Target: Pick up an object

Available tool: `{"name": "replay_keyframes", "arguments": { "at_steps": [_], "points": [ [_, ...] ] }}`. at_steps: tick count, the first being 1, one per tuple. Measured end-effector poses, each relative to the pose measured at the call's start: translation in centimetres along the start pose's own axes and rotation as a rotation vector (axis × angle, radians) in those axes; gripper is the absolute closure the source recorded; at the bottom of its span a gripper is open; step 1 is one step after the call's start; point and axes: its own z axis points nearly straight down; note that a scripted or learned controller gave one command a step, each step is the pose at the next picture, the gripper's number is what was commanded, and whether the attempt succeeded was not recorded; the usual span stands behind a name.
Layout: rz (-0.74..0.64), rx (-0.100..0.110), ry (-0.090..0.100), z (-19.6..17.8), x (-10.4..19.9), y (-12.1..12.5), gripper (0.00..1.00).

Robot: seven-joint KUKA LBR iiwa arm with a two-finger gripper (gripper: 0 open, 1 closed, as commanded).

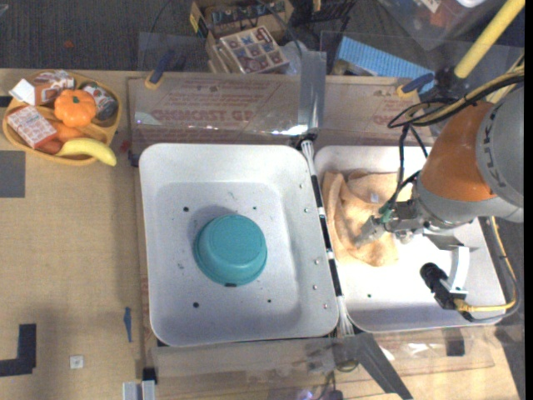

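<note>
The gripper [375, 227] presses into a tan cloth [360, 215] near the right bin's [400, 294] left edge; its grasp unclear, nothing lifted yet.

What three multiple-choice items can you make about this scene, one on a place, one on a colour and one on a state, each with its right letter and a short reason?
1. Where does the round teal plastic bowl lie?
A. in the left white bin
B. in the right white bin
C. on the wooden bench top

2. What colour is the soft crumpled cloth in the right white bin?
A. dark blue
B. pale tan
C. bright green

3. How does the teal bowl stand?
A. upright, full of fruit
B. on its edge against the bin wall
C. upside down, base up

Answers:
1. A, because the bowl rests on the floor of the left white bin.
2. B, because the cloth under the gripper is pale tan.
3. C, because the flat closed base faces the camera and no hollow is seen.
</note>
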Motion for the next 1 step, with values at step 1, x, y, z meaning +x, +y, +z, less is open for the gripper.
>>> {"name": "replay_keyframes", "arguments": {
  "at_steps": [1],
  "points": [
    [-0.041, 0.007, 0.002, 2.05, 0.3, -0.46, 0.0]
  ]
}}
